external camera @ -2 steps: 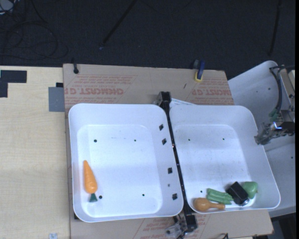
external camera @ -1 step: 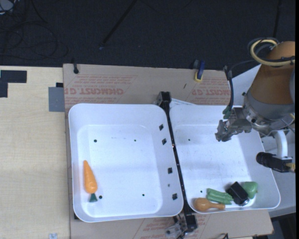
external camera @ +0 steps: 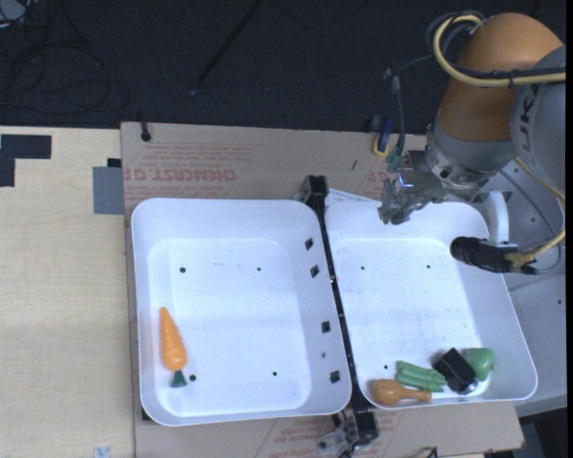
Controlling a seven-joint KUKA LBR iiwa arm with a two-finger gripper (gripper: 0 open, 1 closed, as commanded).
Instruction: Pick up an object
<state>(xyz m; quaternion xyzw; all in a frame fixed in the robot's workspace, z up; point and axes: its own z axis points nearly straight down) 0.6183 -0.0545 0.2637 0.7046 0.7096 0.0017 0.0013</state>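
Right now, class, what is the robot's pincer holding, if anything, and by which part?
Nothing: the pincer hangs over the far edge of the right-hand white bin, with no object between its tips.

Two white bins side by side: left bin [external camera: 224, 219], right bin [external camera: 415, 256]. One orange carrot [external camera: 172, 343] in the lower left of the left bin. Four things in the lower right of the frame: one green bean pod [external camera: 420, 377], one black block [external camera: 455, 369], one green lump [external camera: 479, 360], one orange pear-shaped toy [external camera: 396, 392].

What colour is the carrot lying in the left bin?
Orange, with a small dark green top; the carrot shows clearly in the camera view.
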